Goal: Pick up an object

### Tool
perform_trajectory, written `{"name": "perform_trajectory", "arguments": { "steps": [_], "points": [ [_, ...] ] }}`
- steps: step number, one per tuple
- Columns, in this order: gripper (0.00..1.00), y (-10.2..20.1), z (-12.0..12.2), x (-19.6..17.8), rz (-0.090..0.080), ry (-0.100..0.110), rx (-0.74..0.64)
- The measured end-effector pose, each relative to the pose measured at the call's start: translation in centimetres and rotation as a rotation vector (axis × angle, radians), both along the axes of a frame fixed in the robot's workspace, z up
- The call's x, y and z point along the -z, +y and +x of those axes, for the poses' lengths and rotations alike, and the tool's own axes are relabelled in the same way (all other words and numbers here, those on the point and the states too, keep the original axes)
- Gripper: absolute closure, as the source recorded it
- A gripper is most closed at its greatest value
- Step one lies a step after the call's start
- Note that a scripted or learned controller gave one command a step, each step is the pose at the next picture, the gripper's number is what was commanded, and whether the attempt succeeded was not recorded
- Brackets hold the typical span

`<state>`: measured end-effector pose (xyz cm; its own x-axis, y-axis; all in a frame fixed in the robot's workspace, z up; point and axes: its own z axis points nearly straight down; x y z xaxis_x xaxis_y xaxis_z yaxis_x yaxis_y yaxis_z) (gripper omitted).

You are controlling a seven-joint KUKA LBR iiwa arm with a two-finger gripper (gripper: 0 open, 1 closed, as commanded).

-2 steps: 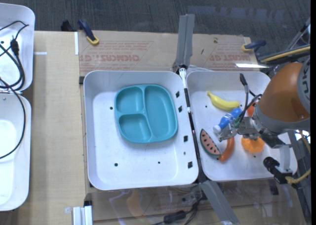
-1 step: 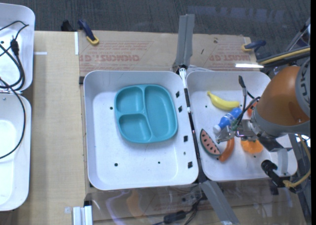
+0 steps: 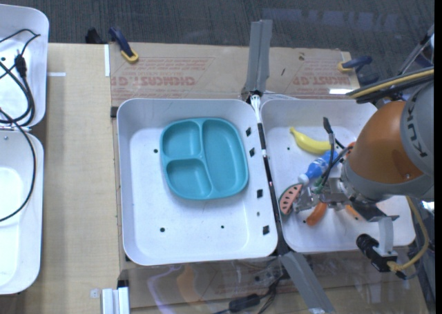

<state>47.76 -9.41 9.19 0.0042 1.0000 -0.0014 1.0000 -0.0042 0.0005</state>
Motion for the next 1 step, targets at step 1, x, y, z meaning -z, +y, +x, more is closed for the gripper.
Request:
{"name": "perform_trajectory", "arguments": {
  "steps": [1],
  "points": [
    [1.00,-0.04,-0.01,-0.82,0.001,0.002,0.004]
  ]
}}
